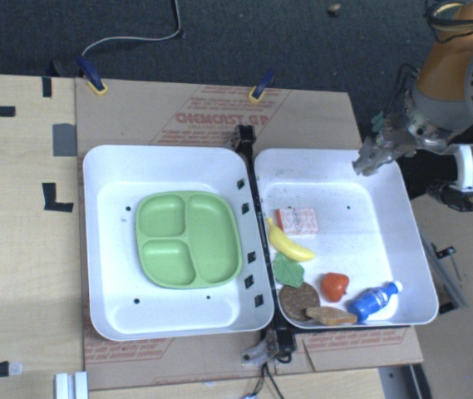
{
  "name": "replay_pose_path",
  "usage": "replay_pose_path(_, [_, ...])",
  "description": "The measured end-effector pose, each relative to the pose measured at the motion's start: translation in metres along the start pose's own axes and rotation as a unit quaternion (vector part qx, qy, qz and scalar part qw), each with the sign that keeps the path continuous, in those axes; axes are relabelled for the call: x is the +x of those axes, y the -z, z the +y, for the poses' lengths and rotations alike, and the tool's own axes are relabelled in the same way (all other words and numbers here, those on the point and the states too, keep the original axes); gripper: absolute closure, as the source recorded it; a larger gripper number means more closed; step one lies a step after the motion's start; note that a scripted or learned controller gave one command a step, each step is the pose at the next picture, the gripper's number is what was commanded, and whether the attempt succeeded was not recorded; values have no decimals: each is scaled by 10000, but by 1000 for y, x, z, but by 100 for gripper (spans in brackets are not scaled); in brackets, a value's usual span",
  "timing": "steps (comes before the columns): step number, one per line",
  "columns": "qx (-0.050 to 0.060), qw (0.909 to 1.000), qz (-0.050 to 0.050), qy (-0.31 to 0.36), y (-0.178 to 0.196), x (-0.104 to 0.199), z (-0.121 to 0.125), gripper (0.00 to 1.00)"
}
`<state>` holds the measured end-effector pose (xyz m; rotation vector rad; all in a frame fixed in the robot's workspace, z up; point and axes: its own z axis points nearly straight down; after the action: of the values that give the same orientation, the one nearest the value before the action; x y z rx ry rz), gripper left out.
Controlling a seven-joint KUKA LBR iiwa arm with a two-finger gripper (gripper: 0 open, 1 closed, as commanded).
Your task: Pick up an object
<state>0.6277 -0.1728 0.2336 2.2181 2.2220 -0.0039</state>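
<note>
1. Cardboard covered the surface (319,110), which bore two white bins: the left bin (103,223) carried a green divided plate (189,238).
2. Candidates lay in the right bin (386,214): a pink box (296,219), banana (288,244), tomato (334,286) and blue bottle (375,300).
3. Hovering at that bin's far right corner, the hand (371,158) carried nothing; whether it was released or clenched could not be told.
4. Judged step: approach. Next, it needed to travel over one item and descend.

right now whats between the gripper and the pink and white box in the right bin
In the camera view, bare white bin floor. The gripper hangs over the right bin's upper right corner, and nothing sits on the stretch down-left to the pink and white box.
</note>
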Motion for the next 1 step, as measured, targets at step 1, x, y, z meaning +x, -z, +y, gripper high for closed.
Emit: replay_pose_path(1, [1, 10000, 6, -3, -3, -16, 41, 100])
